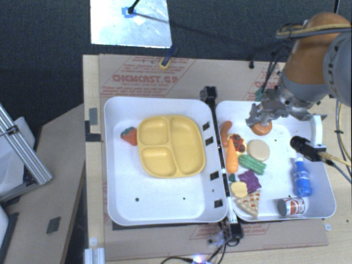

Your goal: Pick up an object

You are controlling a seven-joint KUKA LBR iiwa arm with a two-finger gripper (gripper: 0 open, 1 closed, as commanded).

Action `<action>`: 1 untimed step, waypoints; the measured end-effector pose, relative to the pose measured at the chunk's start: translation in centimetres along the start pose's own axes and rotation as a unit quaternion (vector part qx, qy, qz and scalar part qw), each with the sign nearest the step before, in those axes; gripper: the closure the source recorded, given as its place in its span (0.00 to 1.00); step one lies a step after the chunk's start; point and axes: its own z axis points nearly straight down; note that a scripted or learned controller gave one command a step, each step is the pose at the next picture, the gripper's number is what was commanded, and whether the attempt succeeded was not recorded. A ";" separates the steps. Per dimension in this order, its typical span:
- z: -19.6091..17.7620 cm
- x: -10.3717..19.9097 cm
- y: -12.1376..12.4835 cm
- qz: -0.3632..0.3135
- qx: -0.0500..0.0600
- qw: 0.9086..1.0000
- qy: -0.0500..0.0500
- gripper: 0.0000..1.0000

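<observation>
The gripper (260,118) hangs low over the right bin's (324,202) far end, directly above a small orange round object (263,128) touching its tip. Whether the grip is closed cannot be told. Other toy foods lie nearer.

Pincer (259,117) over orange round toy (262,128), right bin (324,202), yellow tray (169,146) left.

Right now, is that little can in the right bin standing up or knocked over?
Knocked over. The can lies on its side near the front of the right bin, its round end facing left, just below the blue bottle.
</observation>
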 end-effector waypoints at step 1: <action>1.3 1.0 0.7 0.000 0.000 1.000 0.000 1.00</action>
